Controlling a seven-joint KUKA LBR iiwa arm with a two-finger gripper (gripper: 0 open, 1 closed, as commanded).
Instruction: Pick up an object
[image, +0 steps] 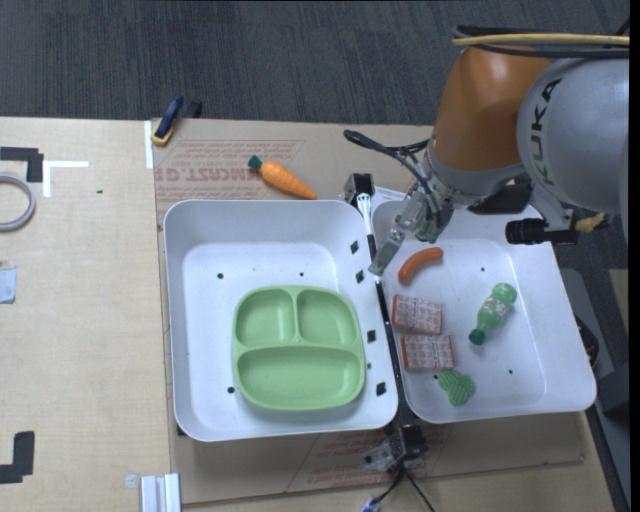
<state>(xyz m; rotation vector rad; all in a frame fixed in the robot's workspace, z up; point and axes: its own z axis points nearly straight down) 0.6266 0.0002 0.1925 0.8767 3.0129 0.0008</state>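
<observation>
Two wafer packs (422, 333), one sausage (420, 263), one bottle (493, 312)

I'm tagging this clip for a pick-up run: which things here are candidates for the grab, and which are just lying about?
Candidates, in the right bin near the gripper: sausage, green bottle, two red packets, green toy.

Lying about: green divided plate in the left bin, carrot on the cardboard, tape roll, blue marker.
</observation>
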